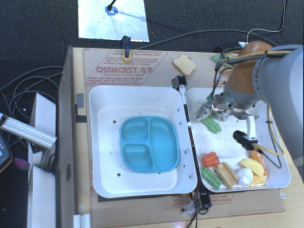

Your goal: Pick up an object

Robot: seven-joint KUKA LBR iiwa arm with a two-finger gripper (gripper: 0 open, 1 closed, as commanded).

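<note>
My gripper (209,113) is low in the right bin (280,184), near its back left part and close to the divider. A green toy vegetable (211,124) lies right under and in front of it; whether they touch is unclear. At the bin's front lie a red-orange pepper (209,159), a green pod (210,177), a tan bread roll (227,174), a white piece (244,176), a yellow banana-like piece (251,165) and an orange piece (259,156).
The left bin (102,127) holds a blue divided plate (149,143). A toy bread slice (184,64) lies on the cardboard behind the bins. The grey arm (280,89) with its orange band (242,75) covers the right bin's back right.
</note>
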